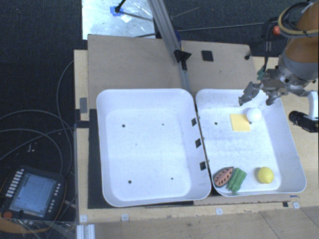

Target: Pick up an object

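The brown board tabletop (149, 63) carries two shallow white plastic bins side by side. The left white bin (107, 133) lies well apart from the work. The right white bin (286, 148) holds every candidate object, so the grey arm with the orange band (301, 39) reaches over its far edge from the right. The two-finger gripper (258, 96) hangs above the bin's far corner; its fingers are spread apart and grasp nothing. A flat yellow square sponge (240, 123) lies just below it, with a small white ball (253, 115) touching its upper right corner. Both appear closest for a pick. Along the near wall rest a green ridged vegetable-like toy (237, 179), an orange oval leaf-patterned toy (223, 176) touching it, and a small yellow lemon-like ball (265, 175).
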`<action>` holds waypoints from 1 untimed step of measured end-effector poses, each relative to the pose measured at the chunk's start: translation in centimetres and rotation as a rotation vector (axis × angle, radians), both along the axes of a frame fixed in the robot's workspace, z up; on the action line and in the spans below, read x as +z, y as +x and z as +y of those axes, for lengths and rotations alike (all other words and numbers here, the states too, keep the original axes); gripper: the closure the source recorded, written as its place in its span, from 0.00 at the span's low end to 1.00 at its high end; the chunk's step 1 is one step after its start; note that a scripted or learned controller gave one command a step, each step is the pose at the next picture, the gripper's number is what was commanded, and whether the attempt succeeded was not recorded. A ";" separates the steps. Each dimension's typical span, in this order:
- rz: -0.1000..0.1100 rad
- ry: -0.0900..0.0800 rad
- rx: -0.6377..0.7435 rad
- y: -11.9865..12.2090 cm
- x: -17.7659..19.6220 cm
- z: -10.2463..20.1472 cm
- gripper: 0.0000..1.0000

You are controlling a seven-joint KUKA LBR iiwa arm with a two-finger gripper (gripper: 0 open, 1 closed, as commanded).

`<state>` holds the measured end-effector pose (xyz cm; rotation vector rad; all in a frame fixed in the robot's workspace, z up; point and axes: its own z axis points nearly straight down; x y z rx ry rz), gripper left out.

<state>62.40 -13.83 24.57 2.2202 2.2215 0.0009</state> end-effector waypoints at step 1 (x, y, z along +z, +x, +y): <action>0.006 0.001 -0.003 -6.7 -6.4 -0.9 0.00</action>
